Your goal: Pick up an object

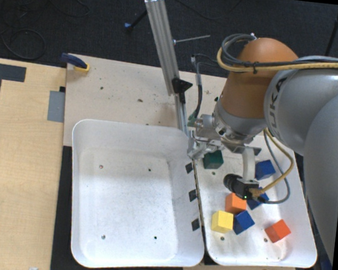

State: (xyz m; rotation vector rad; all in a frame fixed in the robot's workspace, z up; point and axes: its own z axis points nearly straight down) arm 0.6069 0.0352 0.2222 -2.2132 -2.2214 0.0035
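Hand (207, 147) over right bin (301, 251) near dark green block (214, 160), grip state unclear, yellow block (222, 221), orange blocks and blue blocks beyond the green one, left bin (93, 152) alongside.

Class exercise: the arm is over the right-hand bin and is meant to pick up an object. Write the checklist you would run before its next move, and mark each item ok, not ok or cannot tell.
1. Objects are available in the right bin: yellow block, orange block, red-orange block, blue block. Ok.
2. Gripper is over the right bin, near the green block. Ok.
3. Finger opening is visible. Cannot tell.
4. An object is held. Cannot tell.
5. Yellow and blue blocks are spaced apart for a clean grasp. Not ok, they touch.
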